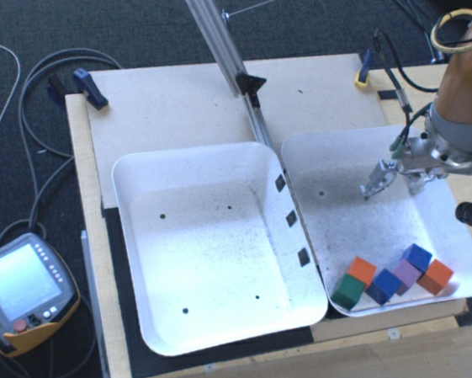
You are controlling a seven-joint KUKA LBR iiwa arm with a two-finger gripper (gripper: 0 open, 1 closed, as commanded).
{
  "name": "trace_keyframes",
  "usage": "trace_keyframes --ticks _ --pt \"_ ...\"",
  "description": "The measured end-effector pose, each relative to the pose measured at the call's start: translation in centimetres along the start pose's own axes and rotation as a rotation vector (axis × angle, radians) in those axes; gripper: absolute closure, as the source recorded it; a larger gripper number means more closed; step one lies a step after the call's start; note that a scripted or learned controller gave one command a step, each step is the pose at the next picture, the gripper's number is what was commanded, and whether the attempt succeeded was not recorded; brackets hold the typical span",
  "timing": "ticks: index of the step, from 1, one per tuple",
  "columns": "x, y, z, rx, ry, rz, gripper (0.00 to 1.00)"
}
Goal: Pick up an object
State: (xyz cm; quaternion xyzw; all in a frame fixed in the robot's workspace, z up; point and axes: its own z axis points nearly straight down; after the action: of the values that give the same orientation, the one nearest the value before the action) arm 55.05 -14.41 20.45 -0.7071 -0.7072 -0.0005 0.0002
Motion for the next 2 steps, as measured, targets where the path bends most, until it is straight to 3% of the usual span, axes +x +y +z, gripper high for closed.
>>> trace_keyframes --ticks 1,2 --pt "7.8 -6.6 0.5 0.008 0.005 -0.006 0.0" --pt "7.4 -6.9 -4.1 -0.006 -0.001 -0.002 0.0"
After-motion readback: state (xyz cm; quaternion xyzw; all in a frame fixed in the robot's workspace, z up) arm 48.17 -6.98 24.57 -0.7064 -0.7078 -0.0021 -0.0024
